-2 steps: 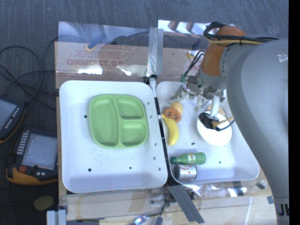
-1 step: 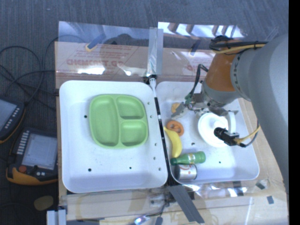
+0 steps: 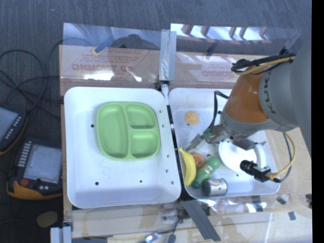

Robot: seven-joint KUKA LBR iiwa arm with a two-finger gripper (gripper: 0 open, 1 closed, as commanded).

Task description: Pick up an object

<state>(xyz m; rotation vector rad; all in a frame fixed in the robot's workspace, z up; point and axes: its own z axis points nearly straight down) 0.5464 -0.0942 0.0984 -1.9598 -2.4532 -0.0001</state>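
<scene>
A: Where's the gripper right now?

B: Low in the right bin, reaching in from the right. Its thin fingers point left toward the bin's middle. Whether they are parted or closed, I cannot tell; nothing is visibly between them.

A: And the objects it could take?

B: They cluster at the near left corner of that bin. A yellow banana lies along the left wall, just below and left of the fingers. An orange-red piece sits against the banana, right under the gripper tip. A green bottle lies tilted beside it, and a small silver can rests on its side at the bottom, touching the bottle. A small orange round thing sits apart, above the gripper toward the far wall.

A: Anything else in there?

B: A white plate, partly under the arm.

A: The left bin?

B: It holds a green divided tray with three compartments.

A: Any writing?

B: "KUKA" letters run along the grey arm near the orange band, only partly seen. The cardboard behind the bins bears red print, too blurred under the plastic film to read.
</scene>
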